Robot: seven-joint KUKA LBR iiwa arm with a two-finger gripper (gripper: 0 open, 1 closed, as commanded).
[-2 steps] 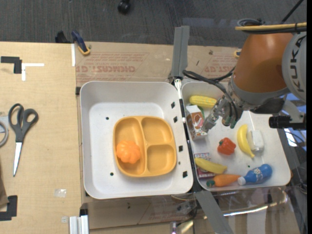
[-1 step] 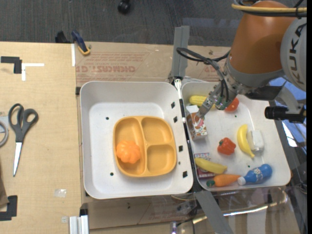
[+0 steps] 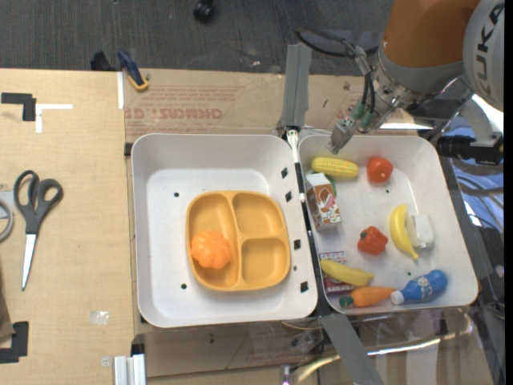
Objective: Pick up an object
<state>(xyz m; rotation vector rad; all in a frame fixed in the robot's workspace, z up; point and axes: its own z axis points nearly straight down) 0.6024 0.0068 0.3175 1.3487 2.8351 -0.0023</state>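
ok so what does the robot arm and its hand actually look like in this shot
The arm is bulky and rounded, with a broad orange band and pale grey casing that carries dark letters at the right edge. Black cables loop out from its wrist. The hand is slim, grey metal, tapering to narrow tips, with small green parts and thin wires along it.

Dark grey carpet floor runs across the top, a black caster wheel resting on it. Below me lies a light wooden bench with scissors at its left. Brown cardboard sits flat behind the bins.
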